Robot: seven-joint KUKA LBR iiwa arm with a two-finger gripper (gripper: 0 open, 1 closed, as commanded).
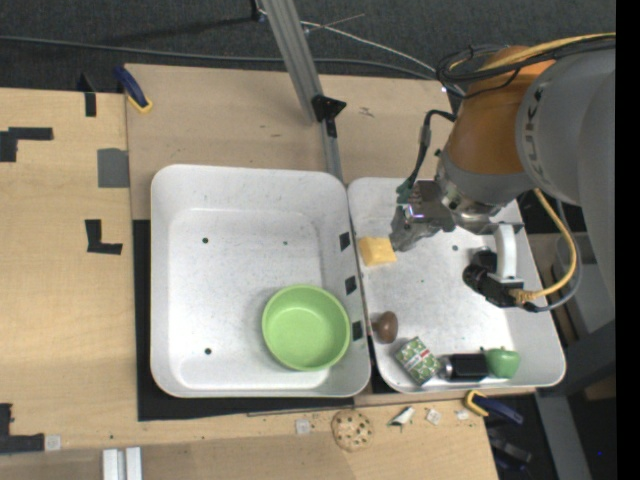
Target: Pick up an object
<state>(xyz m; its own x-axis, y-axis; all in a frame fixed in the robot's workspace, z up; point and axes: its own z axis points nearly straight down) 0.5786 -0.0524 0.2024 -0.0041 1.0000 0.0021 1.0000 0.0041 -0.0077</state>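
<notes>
Pale wooden bench (230, 118) carries two shallow white bins side by side on a dark mat, with black tape marks off to the left and a cookie (348, 430) lying on the wood below them. In the left bin (200, 208) sits a smooth round green bowl (305, 326); the right bin (440, 298) holds a yellow sponge (377, 252), squarish and matte, up against its left wall, a small brown rounded lump (384, 324), a crinkly green packet (416, 359), and a black bottle with a green cap (482, 365) lying flat along the near wall. The gripper (410, 224) hangs low just right of the sponge, near it or perhaps touching; whether it is open or closed I cannot tell, and nothing is visibly held. The step looks like the approach to a grasp, with the sponge the likely target. Next the tool needs to centre over the sponge and clear the bin wall; being soft, the sponge should compress rather than slip.
</notes>
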